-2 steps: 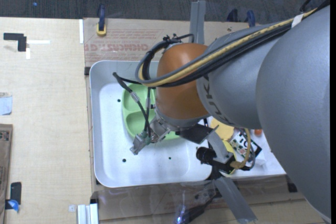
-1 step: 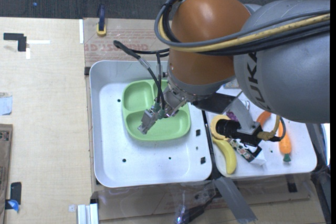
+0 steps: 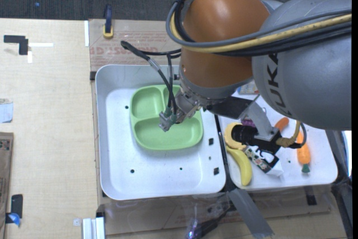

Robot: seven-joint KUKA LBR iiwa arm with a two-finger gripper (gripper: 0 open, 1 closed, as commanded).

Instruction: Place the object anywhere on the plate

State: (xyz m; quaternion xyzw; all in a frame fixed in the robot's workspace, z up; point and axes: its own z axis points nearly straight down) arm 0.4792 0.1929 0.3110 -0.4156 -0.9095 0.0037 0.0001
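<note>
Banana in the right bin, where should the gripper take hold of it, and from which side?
Grip the banana at its lower, uncovered stretch, from straight above, closing across its narrow width. It lies flat and curved close to the bin wall, with its upper end partly covered, so a side approach looks cramped.

Grey arm [image 3: 313, 75], orange band [image 3: 224, 36], black cables [image 3: 174, 22]

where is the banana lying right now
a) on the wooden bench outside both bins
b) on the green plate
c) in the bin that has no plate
c: the banana lies on the floor of the bin next to the one that holds the green plate.
</note>
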